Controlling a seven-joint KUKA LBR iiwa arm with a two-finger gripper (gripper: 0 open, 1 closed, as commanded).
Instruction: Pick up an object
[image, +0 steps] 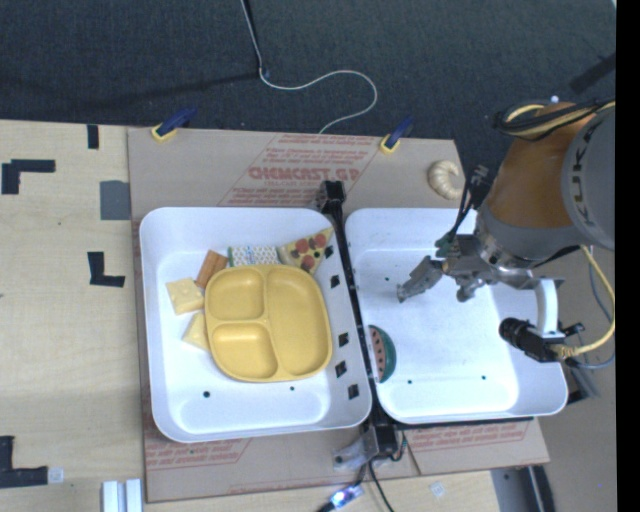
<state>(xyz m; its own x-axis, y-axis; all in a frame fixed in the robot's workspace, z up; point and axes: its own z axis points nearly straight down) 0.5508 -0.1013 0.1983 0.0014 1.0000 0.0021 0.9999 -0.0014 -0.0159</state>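
Sitting on a sheet of brown cardboard (300, 165) are two white bins, side by side and touching in the middle. Going from the left, the left bin (170, 400) holds one big yellow plate (268, 322) with three sections, and nothing lies on top of the plate. Small flat things peek out around the plate's edge: one pale yellow square piece (184, 295) at its left side, another pale yellow bit (195, 333) just below that and partly under the plate, one orange-brown piece (210, 267) near its upper left, one thin speckled strip (250, 255) along its top, and one piece with red and yellow spots (310, 247) at its upper right, close to the bin's wall. Next comes the right bin (450, 395). It has one small round thing, a watermelon slice (381, 353) with red and green on it, lying at the bin's left wall, near the bottom. That is the only loose thing in this bin. Above the middle of the right bin hangs the gripper (440, 282) on the grey and orange arm (545, 190). Its two fingers are spread apart, and nothing is between them. The watermelon slice is below and to the left of the gripper, apart from it. One small tan lump (446, 178) sits on the cardboard above the right bin.
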